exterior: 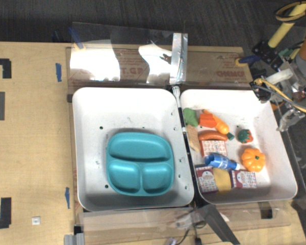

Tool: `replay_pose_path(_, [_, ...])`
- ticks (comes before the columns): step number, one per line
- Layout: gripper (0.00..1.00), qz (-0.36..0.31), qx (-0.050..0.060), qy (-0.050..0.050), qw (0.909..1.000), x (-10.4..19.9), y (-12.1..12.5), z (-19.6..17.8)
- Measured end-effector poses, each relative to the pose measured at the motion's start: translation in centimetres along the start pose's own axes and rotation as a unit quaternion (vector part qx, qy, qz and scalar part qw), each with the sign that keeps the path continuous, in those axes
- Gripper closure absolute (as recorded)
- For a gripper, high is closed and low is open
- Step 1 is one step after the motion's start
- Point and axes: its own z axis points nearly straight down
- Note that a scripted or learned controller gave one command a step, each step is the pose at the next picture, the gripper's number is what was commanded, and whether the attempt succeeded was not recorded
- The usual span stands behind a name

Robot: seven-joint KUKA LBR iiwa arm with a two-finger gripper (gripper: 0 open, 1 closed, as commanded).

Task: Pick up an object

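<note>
The arm (296,86) waits at the frame's right edge, nothing picked; I cannot tell its end effector's state. Next: descend over the orange pumpkin (253,158).

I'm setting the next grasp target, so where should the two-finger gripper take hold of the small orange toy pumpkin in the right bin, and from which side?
Probably from straight above, closing across the round body of the small orange toy pumpkin just below its stem. It sits upright with bare bin floor behind and to its right; the blue bottle lies close on its left, so set the fingers front to back rather than left to right.
</note>
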Motion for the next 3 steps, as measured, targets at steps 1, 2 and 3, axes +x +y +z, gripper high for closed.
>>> replay_pose_path(1, [0.00, 0.012, 0.002, -0.006, 0.9999, 6.3, -1.2, 4.7])
replay_pose_path(2, [1.00, 0.011, 0.001, -0.002, 0.9999, 6.4, -1.2, 3.3])
replay_pose_path(3, [0.00, 0.011, 0.001, -0.003, 0.9999, 6.4, -1.2, 3.4])
